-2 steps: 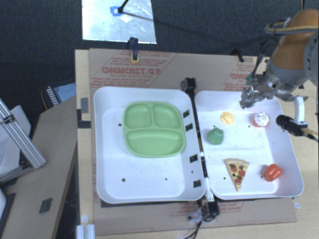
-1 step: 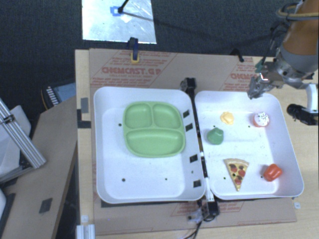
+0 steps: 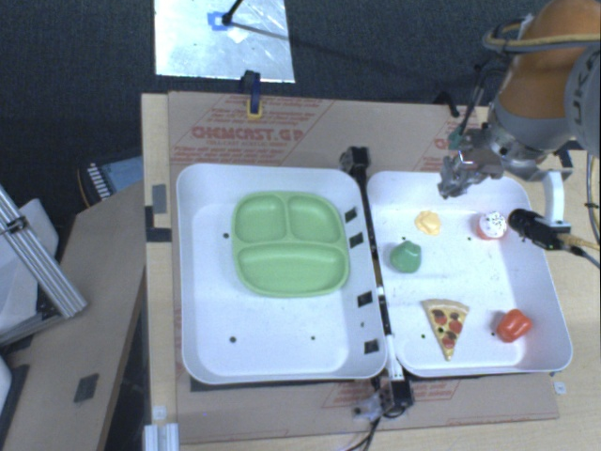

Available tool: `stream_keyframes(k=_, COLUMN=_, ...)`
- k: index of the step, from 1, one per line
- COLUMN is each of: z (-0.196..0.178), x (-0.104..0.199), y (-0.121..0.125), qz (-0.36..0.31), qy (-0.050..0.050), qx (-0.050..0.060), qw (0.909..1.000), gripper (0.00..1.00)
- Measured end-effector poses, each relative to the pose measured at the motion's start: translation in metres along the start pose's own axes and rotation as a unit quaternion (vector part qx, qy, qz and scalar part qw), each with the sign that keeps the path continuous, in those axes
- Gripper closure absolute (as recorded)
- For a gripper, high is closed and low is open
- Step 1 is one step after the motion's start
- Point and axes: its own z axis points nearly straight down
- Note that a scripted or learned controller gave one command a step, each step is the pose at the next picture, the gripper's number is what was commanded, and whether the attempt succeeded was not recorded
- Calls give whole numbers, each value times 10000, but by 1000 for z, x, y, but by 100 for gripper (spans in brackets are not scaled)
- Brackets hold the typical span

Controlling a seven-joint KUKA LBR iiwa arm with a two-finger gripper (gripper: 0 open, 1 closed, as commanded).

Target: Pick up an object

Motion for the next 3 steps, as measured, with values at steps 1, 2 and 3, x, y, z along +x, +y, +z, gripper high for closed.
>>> stream_keyframes(k=1, z=14, x=54, y=-10, qz=-8, qy=3, qx=-1, qw=10000, gripper=100)
stream_keyframes(k=2, z=25, x=109, y=-21, qz=-8, qy=3, qx=2, qw=10000, gripper=100)
stream_keyframes(k=3, z=13, x=161, y=-38, qz=-16, qy=9, qx=-3, qw=10000, gripper=100)
